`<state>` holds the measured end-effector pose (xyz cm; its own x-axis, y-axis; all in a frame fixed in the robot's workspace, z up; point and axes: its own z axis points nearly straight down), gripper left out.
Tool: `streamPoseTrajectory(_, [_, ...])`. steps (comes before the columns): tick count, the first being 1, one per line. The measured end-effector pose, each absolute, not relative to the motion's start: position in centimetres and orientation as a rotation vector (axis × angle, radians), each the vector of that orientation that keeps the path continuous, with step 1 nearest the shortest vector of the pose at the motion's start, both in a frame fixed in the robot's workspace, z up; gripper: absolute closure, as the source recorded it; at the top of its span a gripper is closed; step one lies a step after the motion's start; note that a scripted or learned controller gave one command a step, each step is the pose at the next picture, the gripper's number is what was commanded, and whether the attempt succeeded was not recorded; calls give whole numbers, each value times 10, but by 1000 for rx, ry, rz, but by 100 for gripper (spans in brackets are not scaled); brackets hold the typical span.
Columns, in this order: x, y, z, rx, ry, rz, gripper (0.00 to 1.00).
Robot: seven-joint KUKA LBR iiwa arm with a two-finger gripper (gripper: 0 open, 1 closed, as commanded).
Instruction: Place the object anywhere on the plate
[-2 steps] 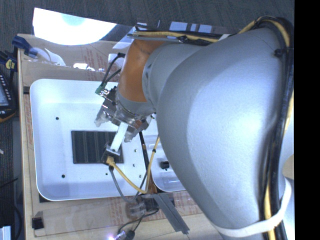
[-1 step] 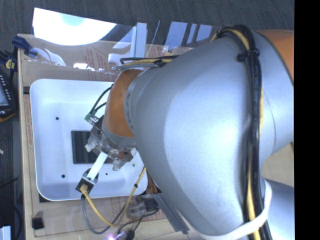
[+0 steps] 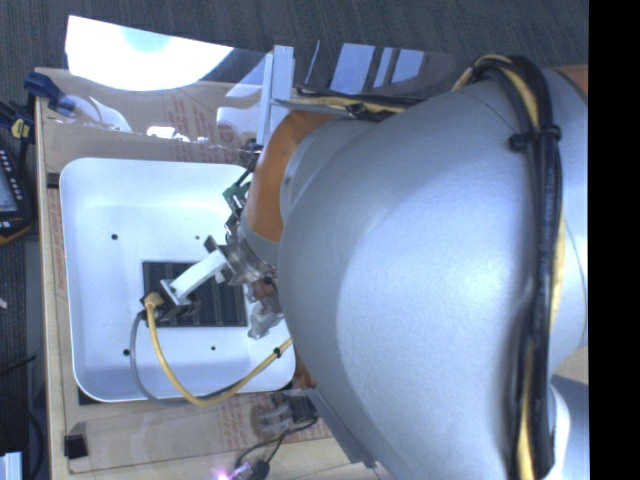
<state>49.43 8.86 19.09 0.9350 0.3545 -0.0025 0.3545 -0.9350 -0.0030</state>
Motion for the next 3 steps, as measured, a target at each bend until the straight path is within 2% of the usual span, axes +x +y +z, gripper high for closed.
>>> streamPoseTrajectory(1, [539, 79, 191, -2993, -945, 6, 100])
streamPoseTrajectory(2, [486, -14, 204, -2973, -1004, 8, 100])
streamPoseTrajectory(3, [476, 70, 191, -2901, -1195, 7, 100])
